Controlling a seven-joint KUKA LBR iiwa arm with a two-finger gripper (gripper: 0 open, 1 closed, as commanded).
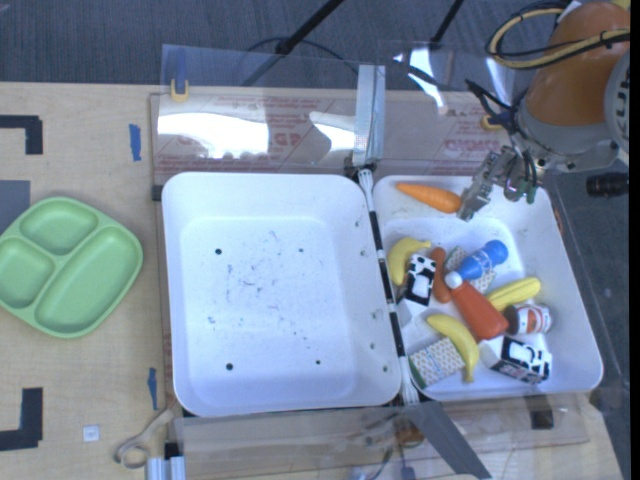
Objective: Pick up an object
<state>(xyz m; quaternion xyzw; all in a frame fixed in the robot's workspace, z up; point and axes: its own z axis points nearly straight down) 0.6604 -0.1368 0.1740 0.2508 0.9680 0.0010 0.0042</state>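
Note:
The right bin (577, 298) holds several objects. An orange carrot (428, 197) lies at its far end. Nearer are a blue bottle (483, 261), an orange-red bottle (475, 309), three yellow bananas (404, 258) (516, 291) (456, 341), a red-and-white can (530, 320) and two black-and-white items (423, 274) (523, 358). My gripper (480, 196) hangs low over the bin's far right part, right beside the carrot's right tip. Nothing is visibly held.
The left bin (270, 288) sits beside the right one, a raised divider between them. A green divided plate (65, 265) rests on the bench at far left. A clear plastic wall (270, 118) stands behind the bins. A checkered packet (432, 362) lies at the right bin's near edge.

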